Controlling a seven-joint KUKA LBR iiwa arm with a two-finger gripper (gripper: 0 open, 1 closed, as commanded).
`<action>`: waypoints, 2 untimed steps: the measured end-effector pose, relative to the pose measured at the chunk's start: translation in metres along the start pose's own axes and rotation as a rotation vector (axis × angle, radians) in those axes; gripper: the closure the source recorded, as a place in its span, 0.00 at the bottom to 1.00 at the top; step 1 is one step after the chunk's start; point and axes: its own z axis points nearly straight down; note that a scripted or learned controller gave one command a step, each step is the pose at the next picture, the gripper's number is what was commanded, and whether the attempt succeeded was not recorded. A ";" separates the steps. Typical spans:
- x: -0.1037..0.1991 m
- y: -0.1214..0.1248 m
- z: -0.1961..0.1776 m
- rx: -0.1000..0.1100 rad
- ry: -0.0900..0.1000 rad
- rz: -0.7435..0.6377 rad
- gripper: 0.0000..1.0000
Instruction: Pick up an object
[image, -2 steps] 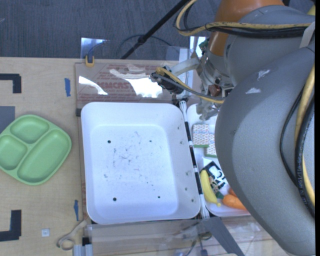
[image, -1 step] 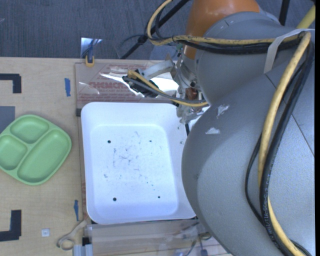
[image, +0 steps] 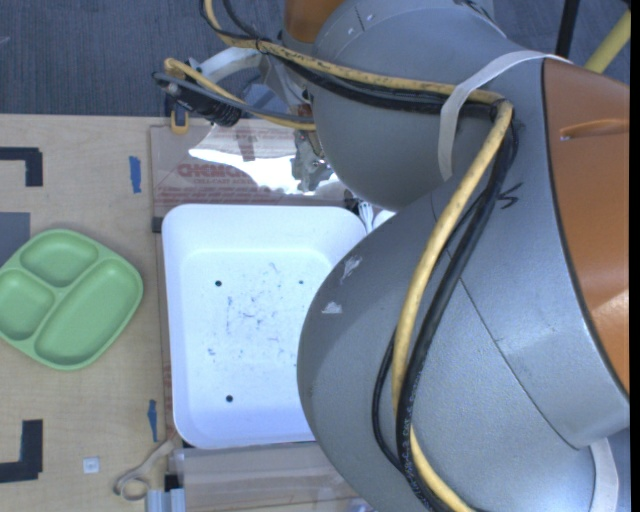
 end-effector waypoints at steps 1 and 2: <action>-0.024 0.029 0.059 0.000 -0.004 0.012 1.00; -0.024 0.030 0.049 0.000 -0.004 0.016 1.00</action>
